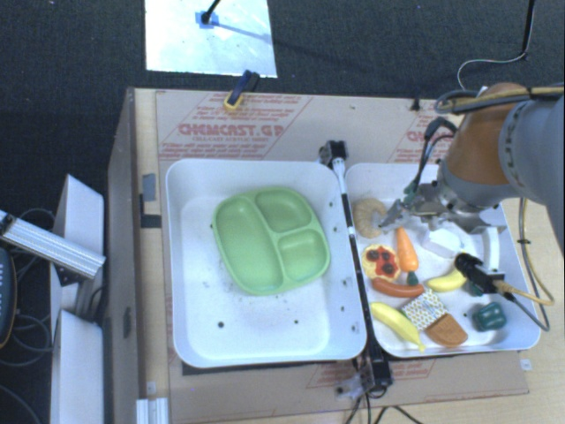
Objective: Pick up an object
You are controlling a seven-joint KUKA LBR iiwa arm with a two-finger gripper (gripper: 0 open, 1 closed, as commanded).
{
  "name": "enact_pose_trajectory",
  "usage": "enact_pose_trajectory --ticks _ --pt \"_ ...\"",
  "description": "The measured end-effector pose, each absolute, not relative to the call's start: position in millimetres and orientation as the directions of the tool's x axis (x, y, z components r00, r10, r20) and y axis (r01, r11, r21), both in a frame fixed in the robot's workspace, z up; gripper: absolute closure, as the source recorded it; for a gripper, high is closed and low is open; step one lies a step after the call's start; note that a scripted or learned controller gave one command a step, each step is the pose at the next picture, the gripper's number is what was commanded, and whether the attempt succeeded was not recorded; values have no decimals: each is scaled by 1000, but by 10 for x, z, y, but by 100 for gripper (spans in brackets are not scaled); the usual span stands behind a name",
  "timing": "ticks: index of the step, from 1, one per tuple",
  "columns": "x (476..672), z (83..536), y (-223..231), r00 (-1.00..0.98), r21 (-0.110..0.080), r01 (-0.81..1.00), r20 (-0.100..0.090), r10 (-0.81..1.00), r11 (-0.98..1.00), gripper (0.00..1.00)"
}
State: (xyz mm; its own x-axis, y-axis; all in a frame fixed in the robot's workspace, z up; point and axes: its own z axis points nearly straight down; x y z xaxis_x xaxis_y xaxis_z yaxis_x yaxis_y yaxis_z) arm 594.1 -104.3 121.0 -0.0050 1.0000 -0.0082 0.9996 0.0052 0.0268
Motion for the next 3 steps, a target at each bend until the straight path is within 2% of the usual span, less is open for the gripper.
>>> enact_pose_trajectory --ticks 1,2,3 --pt "5949 1316 -1040 -7 29 1000 -8 1000 7 100" --pt "5948 1315 -1040 -7 29 1000 -8 1000 7 0" --pt "6545 886 -981 -3 0 1000 -6 1000 3 0"
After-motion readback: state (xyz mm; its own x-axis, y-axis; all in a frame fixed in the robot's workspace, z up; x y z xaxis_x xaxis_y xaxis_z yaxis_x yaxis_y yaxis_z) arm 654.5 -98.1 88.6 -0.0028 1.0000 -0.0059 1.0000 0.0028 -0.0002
